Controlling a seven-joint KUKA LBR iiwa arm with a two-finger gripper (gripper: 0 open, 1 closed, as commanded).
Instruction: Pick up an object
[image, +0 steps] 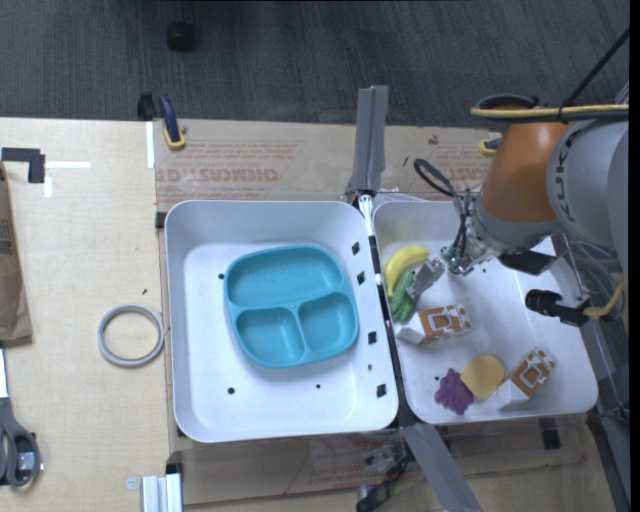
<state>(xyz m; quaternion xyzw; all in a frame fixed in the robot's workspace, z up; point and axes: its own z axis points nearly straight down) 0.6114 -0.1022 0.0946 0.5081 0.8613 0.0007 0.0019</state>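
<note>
**Gripper low in right bin, beside banana; grip unreadable**

- Landmark: the yellow banana, lying curved at the near-left corner region of the right bin, close to the wall shared with the left bin.
- Gripper: just right of the banana and a little below it, tilted, its tip toward the banana. Whether it is wide, narrow or closed on anything cannot be told from this angle.
- Green object: directly below the banana, touching or nearly touching it; the gripper tip sits just beside its upper end. Contact unclear.
- Orange-and-white block: below and right of the banana, near the green object.
- Purple grapes: well below the banana, toward the bin's front edge.
- Yellow round piece: below and right of the banana, touching the grapes' right side.
- Second orange-and-white block: farthest from the banana, lower right, beside the yellow round piece.
- Arm: orange band above and right of the banana.
- Blue divided plate: left of the banana, across the shared wall.
- Grey ring: far left of the banana, on the bare bench.
</note>
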